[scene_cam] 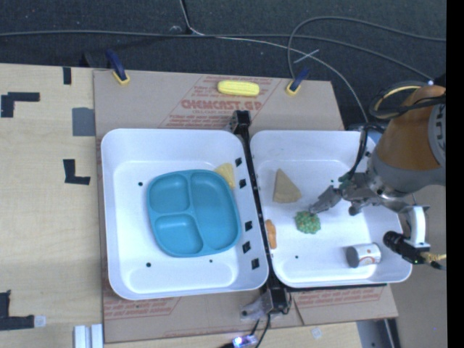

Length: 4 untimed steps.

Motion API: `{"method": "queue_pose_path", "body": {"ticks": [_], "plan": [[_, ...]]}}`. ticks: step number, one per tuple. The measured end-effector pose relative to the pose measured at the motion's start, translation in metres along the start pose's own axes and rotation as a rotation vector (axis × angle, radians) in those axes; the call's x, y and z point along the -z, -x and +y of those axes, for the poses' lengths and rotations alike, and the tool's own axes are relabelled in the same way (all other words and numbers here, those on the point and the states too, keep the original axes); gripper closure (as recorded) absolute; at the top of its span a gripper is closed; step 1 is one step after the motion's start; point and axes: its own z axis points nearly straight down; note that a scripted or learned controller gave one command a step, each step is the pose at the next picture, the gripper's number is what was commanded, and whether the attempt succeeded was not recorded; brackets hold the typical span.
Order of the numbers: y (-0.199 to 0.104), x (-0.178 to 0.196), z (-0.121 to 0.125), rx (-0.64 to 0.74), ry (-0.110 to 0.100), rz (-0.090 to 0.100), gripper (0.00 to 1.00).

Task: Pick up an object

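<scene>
In the right bin (319, 147) lie a tan wedge (285, 187), a green broccoli-like piece (307, 222), a small orange piece (270, 233) by the left wall and a grey cylinder (362, 255) near the front right. The arm reaches in from the right. My gripper (323, 202) hangs low over the bin, its tip just above and to the right of the green piece. I see nothing held in it.
The left bin (119, 194) holds a blue divided plate (193, 213) and a yellow piece (226, 173) at its right wall. A yellow object (238, 88) lies on the cardboard behind the bins. Cables run across the back.
</scene>
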Motion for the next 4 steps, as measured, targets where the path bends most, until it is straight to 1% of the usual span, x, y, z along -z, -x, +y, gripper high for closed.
{"method": "queue_pose_path", "body": {"ticks": [1, 2, 3, 4], "plan": [[0.002, -0.062, 0.005, 0.0, 0.0, 0.0, 0.0], [0.001, -0.049, 0.006, 0.002, 0.003, 0.0, 1.0], [0.002, 0.013, 0.012, 0.001, 0.012, -0.003, 1.0], [0.002, 0.068, 0.003, 0.001, 0.011, -0.003, 1.0]]}}
